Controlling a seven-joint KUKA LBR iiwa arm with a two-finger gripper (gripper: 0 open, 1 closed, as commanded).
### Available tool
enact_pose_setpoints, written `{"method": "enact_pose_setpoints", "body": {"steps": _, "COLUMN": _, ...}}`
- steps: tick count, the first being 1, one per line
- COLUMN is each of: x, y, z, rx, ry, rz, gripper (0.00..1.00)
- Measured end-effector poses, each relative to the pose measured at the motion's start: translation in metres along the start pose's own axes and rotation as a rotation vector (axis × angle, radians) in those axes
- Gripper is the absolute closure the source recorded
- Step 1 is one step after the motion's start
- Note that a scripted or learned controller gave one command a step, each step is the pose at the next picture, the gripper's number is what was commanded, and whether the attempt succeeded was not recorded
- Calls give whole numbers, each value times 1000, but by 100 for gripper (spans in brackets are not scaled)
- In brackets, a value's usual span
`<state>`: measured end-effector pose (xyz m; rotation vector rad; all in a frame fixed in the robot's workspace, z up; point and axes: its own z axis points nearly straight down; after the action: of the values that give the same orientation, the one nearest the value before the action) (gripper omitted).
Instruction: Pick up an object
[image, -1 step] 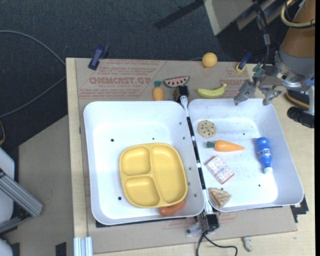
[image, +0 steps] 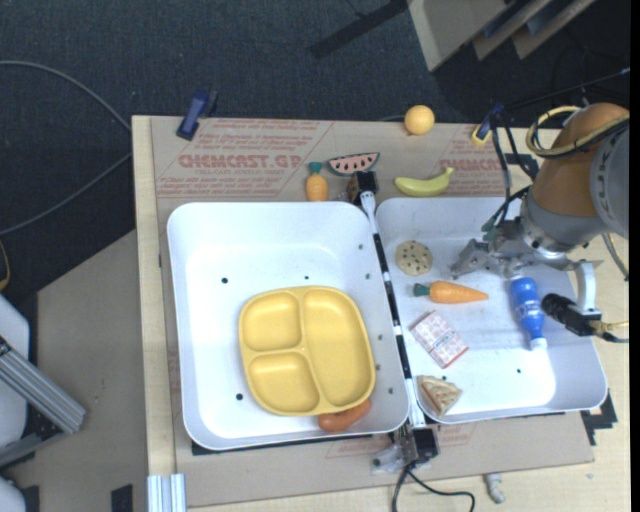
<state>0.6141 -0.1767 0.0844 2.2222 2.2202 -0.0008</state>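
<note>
Over right bin (image: 560, 395): gripper (image: 487, 253) is poised, jaws spread, nothing grasped.
Carrot (image: 455, 293): laid just below gripper.
Blue bottle (image: 527, 308): laid beside.

Brown board bench (image: 250, 160), red lettering along far strip. Two white bins side by side: left bin (image: 196, 262), right bin (image: 566, 392). On far strip, outside bins: watermelon slice (image: 354, 162), small orange fruit with green top (image: 317, 186) just left of it, yellow banana (image: 424, 183) beside right bin's far rim, orange ball (image: 419, 120) at far edge. Blue clamp (image: 195, 114) on far left corner. Dark carpet (image: 90, 50) around bench, thin cable (image: 75, 85) lying across it at far left.
</note>
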Motion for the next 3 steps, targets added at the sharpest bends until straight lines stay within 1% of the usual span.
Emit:
{"method": "enact_pose_setpoints", "body": {"steps": 1, "x": -34, "y": 17, "z": -75, "rx": -4, "ry": -2, "rz": -1, "gripper": 0}}
{"method": "enact_pose_setpoints", "body": {"steps": 2, "x": -41, "y": -15, "z": 1, "rx": 3, "ry": 9, "rz": -4, "gripper": 0}}
{"method": "enact_pose_setpoints", "body": {"steps": 3, "x": -38, "y": -37, "z": 0, "rx": 1, "ry": 3, "rz": -2, "gripper": 0}}
